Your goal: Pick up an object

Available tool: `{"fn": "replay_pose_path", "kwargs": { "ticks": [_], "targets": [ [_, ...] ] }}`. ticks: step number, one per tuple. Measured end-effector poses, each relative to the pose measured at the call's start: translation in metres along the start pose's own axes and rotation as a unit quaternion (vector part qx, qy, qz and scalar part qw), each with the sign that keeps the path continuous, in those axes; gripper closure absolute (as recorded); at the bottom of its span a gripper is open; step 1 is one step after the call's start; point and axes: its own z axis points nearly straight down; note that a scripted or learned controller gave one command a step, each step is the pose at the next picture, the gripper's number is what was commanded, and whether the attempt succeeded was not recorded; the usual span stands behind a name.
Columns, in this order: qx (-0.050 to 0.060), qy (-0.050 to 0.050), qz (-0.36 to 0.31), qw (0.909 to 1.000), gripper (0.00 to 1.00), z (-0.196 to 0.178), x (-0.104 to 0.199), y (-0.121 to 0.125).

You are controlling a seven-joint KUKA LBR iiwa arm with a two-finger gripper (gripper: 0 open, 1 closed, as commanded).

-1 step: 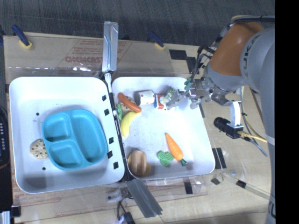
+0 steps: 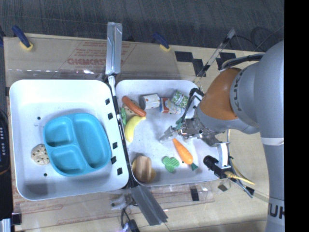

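The carrot (image 2: 183, 151) is seen in the right bin (image 2: 203, 88), in its lower right part, just below the gripper (image 2: 170, 133). It is a toy: a smooth orange cone with a small green tuft at one end. Its long axis runs on a diagonal, the narrow tip toward upper left and the green end toward lower right, near the bin's front wall.

The gripper is located low over the bin floor, just above and left of the carrot's tip. Whether its fingers are spread or closed cannot be told; nothing is seen held between them.

Other items noted in the right bin: a green, lumpy toy piece (image 2: 170, 163) just left of the carrot; a round wooden bowl (image 2: 142, 168) at the lower left corner; a curved yellow banana (image 2: 132, 127) by the left wall; a glossy hot dog (image 2: 133, 106) above it; a small box-shaped carton (image 2: 150, 101) and a green-printed packet (image 2: 178, 99) near the back wall.

In the left bin (image 2: 24, 129) a blue three-compartment plate (image 2: 77, 143) is recorded, of smooth plastic, with a speckled round cookie (image 2: 40, 154) touching its left edge.
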Motion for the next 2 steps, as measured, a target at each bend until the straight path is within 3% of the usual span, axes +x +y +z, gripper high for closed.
{"fn": "replay_pose_path", "kwargs": {
  "ticks": [1, 2],
  "targets": [
    [0.002, 0.000, -0.001, 1.0000, 1.00, -0.008, -0.002, 0.000],
    [0.000, 0.000, -0.014, 0.9999, 1.00, 0.001, -0.008, 0.039]
  ]
}}
